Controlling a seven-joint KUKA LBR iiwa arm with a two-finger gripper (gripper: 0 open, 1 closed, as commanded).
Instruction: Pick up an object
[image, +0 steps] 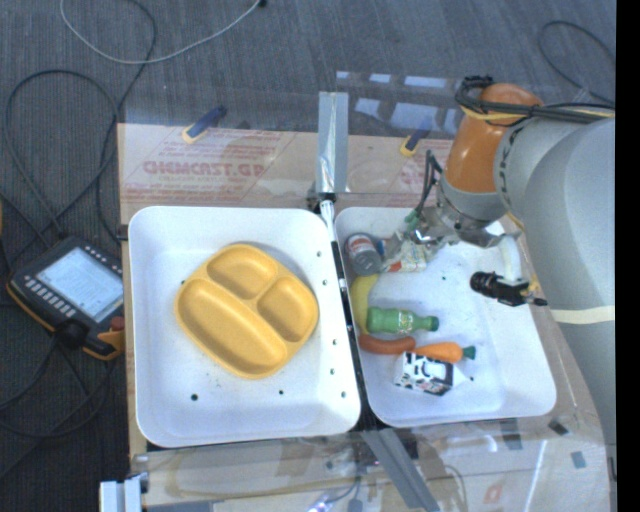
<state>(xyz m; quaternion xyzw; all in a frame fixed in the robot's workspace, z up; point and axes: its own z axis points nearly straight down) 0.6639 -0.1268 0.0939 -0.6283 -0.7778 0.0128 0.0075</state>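
We see the tool (418, 238) low in the right bin (520, 390), at its far end. Just beside it lie a small can (362, 253) and a crumpled wrapper (412, 262) — the wrapper seems to touch it. We cannot tell how the tool is set, as the arm (560, 200) hides much of it. Nearer us lie a green bottle (400, 321), a carrot (441, 351) and a black-and-white box (424, 373). The left bin (160, 400) holds a yellow tray (248, 309).
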